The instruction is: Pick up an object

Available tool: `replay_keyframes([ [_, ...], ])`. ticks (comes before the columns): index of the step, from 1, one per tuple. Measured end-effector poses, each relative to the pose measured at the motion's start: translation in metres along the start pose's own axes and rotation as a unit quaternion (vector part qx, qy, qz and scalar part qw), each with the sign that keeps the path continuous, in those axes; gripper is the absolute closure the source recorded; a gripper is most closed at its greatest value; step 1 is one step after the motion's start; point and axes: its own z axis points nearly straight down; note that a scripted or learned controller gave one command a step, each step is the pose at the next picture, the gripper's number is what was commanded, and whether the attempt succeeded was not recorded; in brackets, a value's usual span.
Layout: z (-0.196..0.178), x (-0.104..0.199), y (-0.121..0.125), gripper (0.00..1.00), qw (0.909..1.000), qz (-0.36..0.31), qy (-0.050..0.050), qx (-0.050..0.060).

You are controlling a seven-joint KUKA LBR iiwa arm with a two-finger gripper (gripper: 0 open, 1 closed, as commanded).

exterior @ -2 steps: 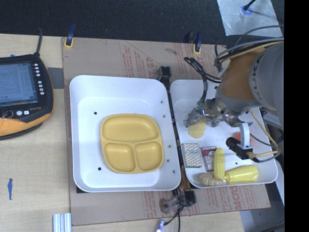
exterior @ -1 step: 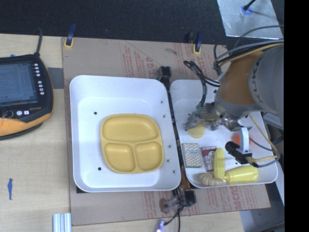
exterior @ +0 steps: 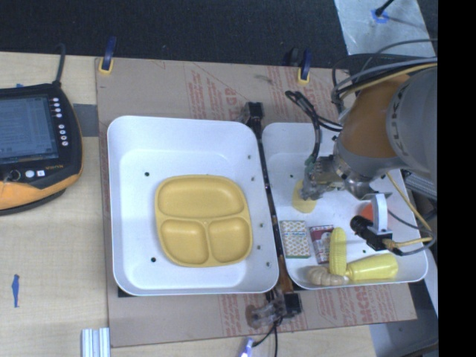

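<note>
My gripper (exterior: 311,187) hangs low in the right bin (exterior: 286,143), near its left wall. Just under its tip lies a small pale yellow object (exterior: 300,198), partly covered by it, and I cannot see whether the two touch. Along the bin's front lie a patterned packet (exterior: 294,240), a dark red packet (exterior: 321,238), a yellow banana-shaped piece (exterior: 337,250), a yellow bottle (exterior: 372,268) on its side and a beige lump (exterior: 320,276).
The left bin (exterior: 130,147) holds a yellow three-compartment plate (exterior: 202,219). A black and orange handheld pendant (exterior: 33,143) lies on the bench at far left. The arm's grey and orange body (exterior: 387,125) covers the right bin's back right part.
</note>
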Motion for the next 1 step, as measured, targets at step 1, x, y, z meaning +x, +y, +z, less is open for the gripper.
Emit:
replay_keyframes([
  [1, 0.0000, 0.0000, 0.0000, 0.00, 1.0000, 0.000, 0.000, 0.000],
])
